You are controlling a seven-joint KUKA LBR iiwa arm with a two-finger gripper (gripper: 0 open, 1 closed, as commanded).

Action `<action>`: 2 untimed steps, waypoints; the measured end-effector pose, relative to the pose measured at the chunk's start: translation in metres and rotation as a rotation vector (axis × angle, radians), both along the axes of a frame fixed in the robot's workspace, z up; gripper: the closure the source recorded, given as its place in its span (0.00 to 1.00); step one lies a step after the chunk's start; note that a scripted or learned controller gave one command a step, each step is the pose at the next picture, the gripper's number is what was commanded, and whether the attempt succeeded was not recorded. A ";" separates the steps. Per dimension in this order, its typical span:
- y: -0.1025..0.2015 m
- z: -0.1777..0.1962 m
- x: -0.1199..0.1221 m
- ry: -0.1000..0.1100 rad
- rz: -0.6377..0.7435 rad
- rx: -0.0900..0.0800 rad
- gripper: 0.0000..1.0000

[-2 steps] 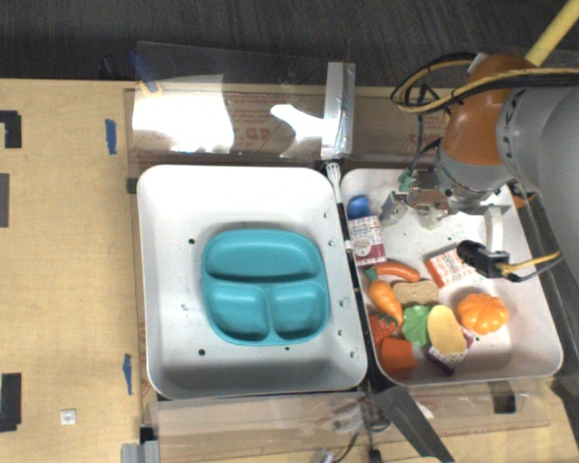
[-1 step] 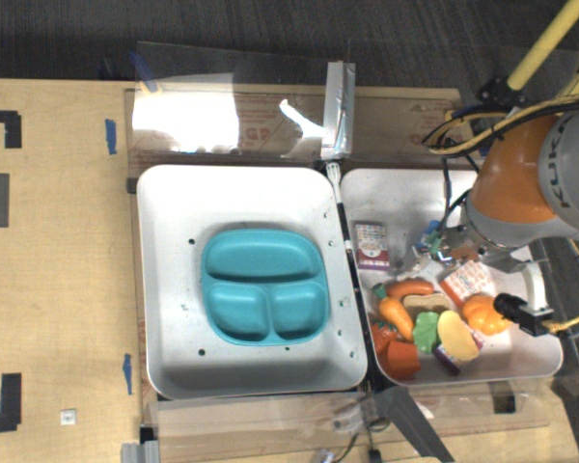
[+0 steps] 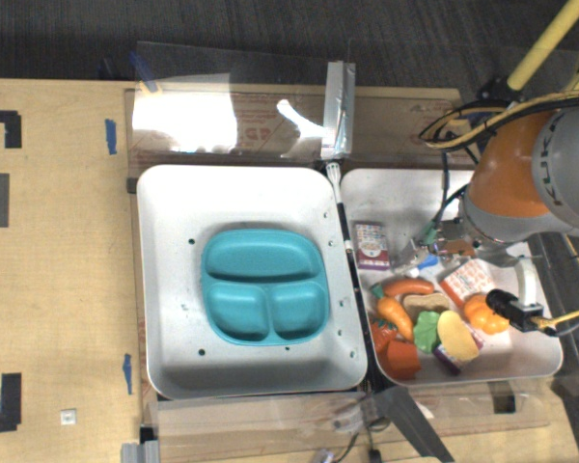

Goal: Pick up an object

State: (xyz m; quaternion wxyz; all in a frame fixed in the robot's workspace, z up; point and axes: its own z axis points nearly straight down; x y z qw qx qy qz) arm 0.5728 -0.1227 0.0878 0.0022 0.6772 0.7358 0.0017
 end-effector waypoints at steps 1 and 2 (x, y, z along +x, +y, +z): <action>0.000 0.000 0.000 -0.001 0.000 0.000 0.00; -0.001 0.012 0.002 -0.007 -0.002 -0.001 1.00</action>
